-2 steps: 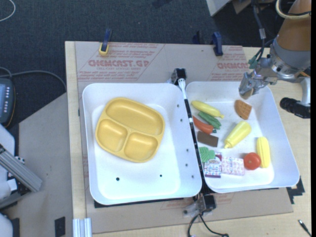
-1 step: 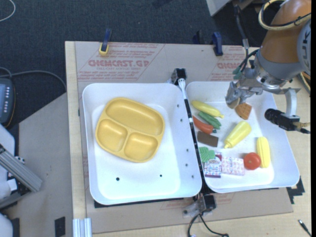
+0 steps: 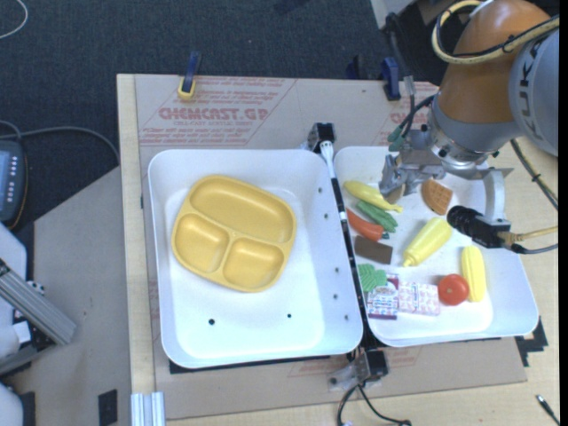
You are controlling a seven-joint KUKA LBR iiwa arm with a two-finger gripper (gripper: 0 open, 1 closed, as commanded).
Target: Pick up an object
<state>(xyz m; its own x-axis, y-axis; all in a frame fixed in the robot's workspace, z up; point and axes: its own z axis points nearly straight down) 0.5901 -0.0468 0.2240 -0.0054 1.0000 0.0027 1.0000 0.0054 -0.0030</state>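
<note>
**Lots of toys packed close, and a grab that could miss**

From the camera above the bench, we see our gripper [image 3: 395, 181] low over the back of the right bin [image 3: 524, 313]. We cannot tell how it is set, and we see nothing held in it.

Just under it lie a yellow banana [image 3: 371, 193] and a green bean pod [image 3: 374, 213], touching each other. An orange carrot [image 3: 365, 224] lies just beside them. A brown bread piece [image 3: 436, 196] sits near the gripper's other side.

We think the trouble is the crowding. The gripper could come down on two toys at once, or push one aside and close on air. The banana is smooth and round, so it could slip out.

The left bin [image 3: 169, 264] holds a yellow tray [image 3: 232, 232], well apart from all this.
</note>
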